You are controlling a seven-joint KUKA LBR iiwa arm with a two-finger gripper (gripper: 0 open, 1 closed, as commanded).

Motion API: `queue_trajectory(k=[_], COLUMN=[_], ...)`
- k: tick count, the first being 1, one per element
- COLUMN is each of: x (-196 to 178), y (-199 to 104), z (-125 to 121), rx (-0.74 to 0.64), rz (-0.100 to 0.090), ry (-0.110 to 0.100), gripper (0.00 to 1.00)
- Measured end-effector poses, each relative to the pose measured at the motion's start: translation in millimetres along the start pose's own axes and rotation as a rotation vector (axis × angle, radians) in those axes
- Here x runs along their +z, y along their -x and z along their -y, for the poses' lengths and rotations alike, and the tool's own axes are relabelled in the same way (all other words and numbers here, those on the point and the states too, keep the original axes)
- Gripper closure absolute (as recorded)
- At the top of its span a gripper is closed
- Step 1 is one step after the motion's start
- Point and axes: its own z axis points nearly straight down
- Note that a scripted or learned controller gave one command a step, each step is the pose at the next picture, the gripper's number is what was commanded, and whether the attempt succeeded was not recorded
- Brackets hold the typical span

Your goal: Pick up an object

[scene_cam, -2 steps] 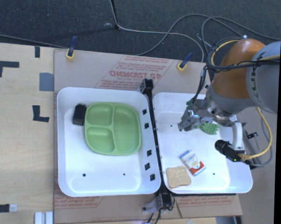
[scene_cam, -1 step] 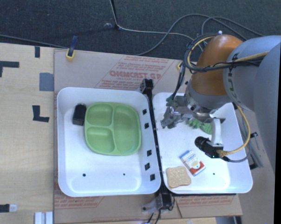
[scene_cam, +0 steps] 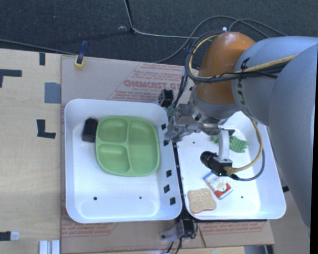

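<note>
Over rim betw bins [scene_cam: 173,172], claw [scene_cam: 175,131], state can't tell, nr green tray [scene_cam: 127,146].

**Fig. 1. Lighting and image quality, camera view**

Even, diffuse light falls from above. The left bin [scene_cam: 113,206] and right bin [scene_cam: 261,202] render bright, nearly washed out on their floors. Shadows are soft and short, seen along the tray [scene_cam: 127,146] edge and beneath my arm [scene_cam: 287,92]. A dull highlight sits on my orange band [scene_cam: 222,58]. My gripper [scene_cam: 176,127] lies in shade, its detail lost. The carpet [scene_cam: 58,14] is underexposed. Sharpness is low overall.
</note>
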Motion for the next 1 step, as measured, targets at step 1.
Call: queue_trajectory(k=[1], x=[10.9], y=[-54.5], z=[-5.3], rx=[0.001], rz=[0.002], ry=[-0.001], gripper=[1.0])
